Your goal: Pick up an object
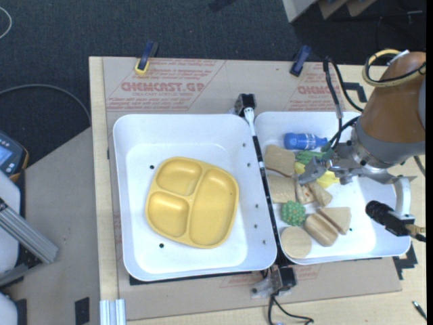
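Two shallow white bins sit side by side on the cardboard-covered table point(203, 80). The left white bin point(128, 154) carries a yellow plastic divided plate point(193, 202) with three compartments, lying flat near the bin's middle. The right white bin point(385, 242) holds a cluster of small toy foods crowded toward its left half.

In that cluster, a blue plastic bottle point(303, 141) lies on its side near the far wall. Just beside it, toward the divider, rests a tan flat bread-like slice point(279, 160). A green leafy piece point(308, 158) and a yellow piece point(327, 179) lie close under the arm's tip. Nearer the front, a green knobbly broccoli-like toy point(293, 212) touches a tan wooden wedge-shaped block point(328, 225), and a pale round disc point(295, 242) sits by the front wall.

The grey arm with its orange band point(396, 107) reaches in from the right, and its end effector point(312, 171) hangs low over the middle of the cluster, right at the green and yellow pieces. Its metal tip overlaps the toys so closely that whether the end effector is apart, together or clamped on something cannot be told, and no object can be seen clearly held.

A blue clamp point(300, 60) and a blue-and-yellow clamp point(145, 57) grip the table's far edge.
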